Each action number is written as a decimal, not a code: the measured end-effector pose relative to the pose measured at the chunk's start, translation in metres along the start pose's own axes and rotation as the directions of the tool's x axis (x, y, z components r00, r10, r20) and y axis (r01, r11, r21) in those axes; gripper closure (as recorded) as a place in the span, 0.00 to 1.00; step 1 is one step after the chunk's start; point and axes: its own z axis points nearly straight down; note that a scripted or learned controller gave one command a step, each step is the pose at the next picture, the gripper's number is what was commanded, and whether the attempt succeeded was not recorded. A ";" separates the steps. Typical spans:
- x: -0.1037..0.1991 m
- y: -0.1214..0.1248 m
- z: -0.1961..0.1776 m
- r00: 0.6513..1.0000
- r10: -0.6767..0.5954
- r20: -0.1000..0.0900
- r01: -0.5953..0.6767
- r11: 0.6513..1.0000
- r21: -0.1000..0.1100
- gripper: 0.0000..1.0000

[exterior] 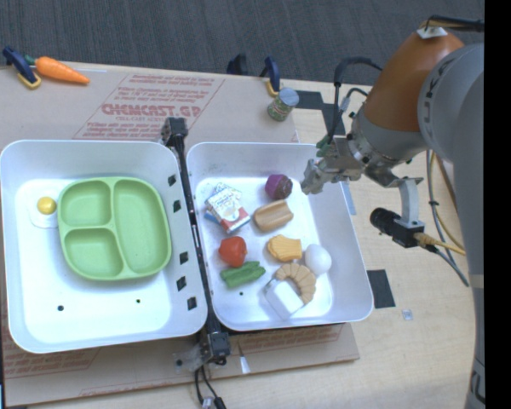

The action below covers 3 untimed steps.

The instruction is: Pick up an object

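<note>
The gripper (317, 177) is seen above the upper right corner of the right bin (354, 267), just right of a purple plum-like toy (278, 185). Whether it is wide or narrow cannot be told from this slanted view, and nothing is seen held by it. The arm (417, 75), grey with an orange band, is extended in from the right.

The right bin is filled with toy food. A small carton (225, 205) with a red and white label is lain near the upper left. A tan bread roll (272, 216) is placed beside it, below the purple toy. A red tomato (232, 250) is set over a green pepper-like piece (243, 273). Further right, an orange-yellow piece (284, 249), a white egg (318, 259), a croissant (299, 279) and a white block (282, 297) are clustered together, touching or nearly so.

In the left bin (17, 296), a green three-compartment tray (115, 227) is laid, with a small yellow item (46, 205) on a white disc just beside its left edge.

On the cardboard behind the bins, a toy carrot (61, 71) is laid at far left and a small can (282, 105) is stood near the middle.
</note>
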 end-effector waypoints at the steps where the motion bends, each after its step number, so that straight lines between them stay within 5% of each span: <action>1: 0.023 0.033 0.018 1.000 0.000 0.000 0.000 1.000 0.002 1.00; 2: 0.049 0.072 0.029 1.000 0.000 -0.001 0.000 1.000 0.002 1.00; 3: 0.124 -0.010 0.019 1.000 -0.002 -0.001 0.002 1.000 0.005 1.00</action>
